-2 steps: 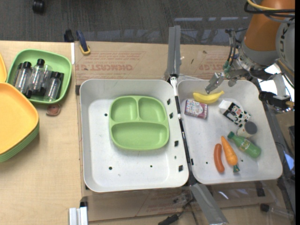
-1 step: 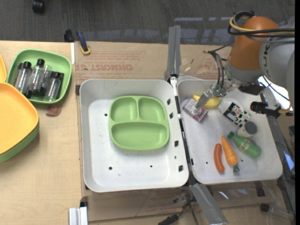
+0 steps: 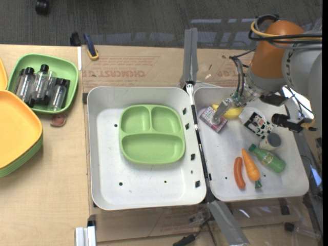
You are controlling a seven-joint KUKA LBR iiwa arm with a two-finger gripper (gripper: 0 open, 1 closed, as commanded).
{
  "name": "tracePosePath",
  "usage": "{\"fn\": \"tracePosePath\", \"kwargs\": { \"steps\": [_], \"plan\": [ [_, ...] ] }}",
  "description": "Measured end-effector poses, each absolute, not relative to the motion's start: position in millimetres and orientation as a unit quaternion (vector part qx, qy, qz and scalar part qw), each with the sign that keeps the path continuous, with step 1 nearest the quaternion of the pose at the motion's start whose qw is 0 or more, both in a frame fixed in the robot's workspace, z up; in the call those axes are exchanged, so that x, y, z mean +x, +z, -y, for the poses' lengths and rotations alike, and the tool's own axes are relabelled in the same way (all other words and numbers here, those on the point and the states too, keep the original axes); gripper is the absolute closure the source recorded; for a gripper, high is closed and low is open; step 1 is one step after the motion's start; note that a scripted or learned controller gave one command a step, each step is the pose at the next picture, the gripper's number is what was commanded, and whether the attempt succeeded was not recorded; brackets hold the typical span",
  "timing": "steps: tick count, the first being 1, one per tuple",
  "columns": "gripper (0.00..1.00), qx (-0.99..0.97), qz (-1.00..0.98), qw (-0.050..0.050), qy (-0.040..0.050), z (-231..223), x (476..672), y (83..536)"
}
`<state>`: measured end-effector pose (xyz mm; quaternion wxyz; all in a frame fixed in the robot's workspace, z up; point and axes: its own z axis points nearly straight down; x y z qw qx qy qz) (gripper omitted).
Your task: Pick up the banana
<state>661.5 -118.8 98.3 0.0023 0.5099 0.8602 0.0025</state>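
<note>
The banana (image 3: 233, 112) is yellow and lies in the back left part of the right bin (image 3: 287, 188), mostly covered by my gripper. My gripper (image 3: 221, 116) reaches down and to the left from the orange-banded wrist, lying right over the banana with its tip at the banana's left end. A small yellow bit of the banana also shows left of the gripper. The view does not show whether the banana is held.
The right bin also holds a pink packet (image 3: 209, 118) touching the gripper tip, a black-and-white box (image 3: 258, 125), a green bottle (image 3: 269, 159), a carrot (image 3: 250, 165) and a red sausage (image 3: 239, 172). A green divided plate (image 3: 152, 135) lies in the left bin (image 3: 102, 188).
</note>
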Motion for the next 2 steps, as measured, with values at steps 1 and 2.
{"fn": "tracePosePath", "kwargs": {
  "steps": [1, 2],
  "plan": [
    [1.0, 0.511, -0.859, 0.005, 0.0042, 119, 662.9, 109],
    [1.0, 0.619, -0.786, 0.0, -0.0003, 68, 629.2, 191]
  ]
}}
